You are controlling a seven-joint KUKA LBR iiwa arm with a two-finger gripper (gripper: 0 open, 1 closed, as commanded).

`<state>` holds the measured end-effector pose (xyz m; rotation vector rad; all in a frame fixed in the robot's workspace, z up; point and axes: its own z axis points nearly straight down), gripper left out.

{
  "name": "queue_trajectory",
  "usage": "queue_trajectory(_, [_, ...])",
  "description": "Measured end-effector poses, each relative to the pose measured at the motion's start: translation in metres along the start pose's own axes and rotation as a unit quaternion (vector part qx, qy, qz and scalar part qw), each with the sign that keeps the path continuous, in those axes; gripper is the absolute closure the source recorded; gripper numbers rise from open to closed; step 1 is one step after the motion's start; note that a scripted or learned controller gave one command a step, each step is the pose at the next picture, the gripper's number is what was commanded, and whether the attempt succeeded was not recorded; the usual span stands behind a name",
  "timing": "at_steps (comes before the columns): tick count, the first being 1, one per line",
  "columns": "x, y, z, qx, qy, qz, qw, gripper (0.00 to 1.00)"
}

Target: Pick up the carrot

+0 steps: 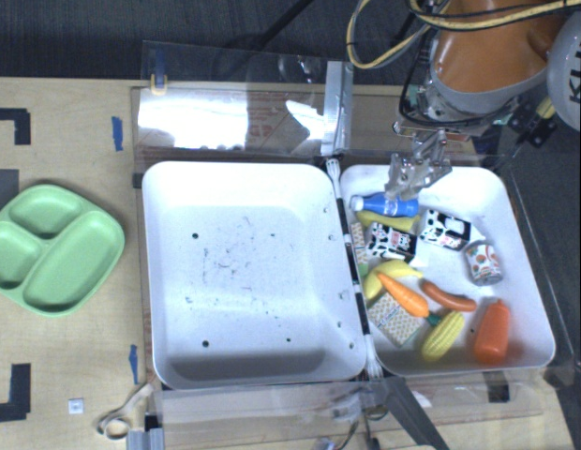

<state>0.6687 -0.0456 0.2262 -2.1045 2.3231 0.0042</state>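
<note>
The carrot (404, 294) is an orange tapered piece lying aslant in the middle of the right bin (529, 279), between a yellow banana (392, 272) and a brown sausage (448, 298). My gripper (414, 178) hangs over the far left part of that bin, just above a blue bottle (382, 204). It is well behind the carrot and apart from it. Nothing shows in its grasp.
Around the carrot lie two cow-patterned cartons (392, 242), a small can (484, 262), a corn cob (443, 334), an orange-red vegetable (492, 331) and a checkered block (394, 322). The left bin (178, 345) adjoins. A green divided plate (52, 248) rests far left.
</note>
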Motion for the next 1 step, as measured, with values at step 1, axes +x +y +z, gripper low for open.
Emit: queue_trajectory(1, [-0.0386,0.0042,-0.0012,-0.001,0.000,-0.092,0.9958,1.00])
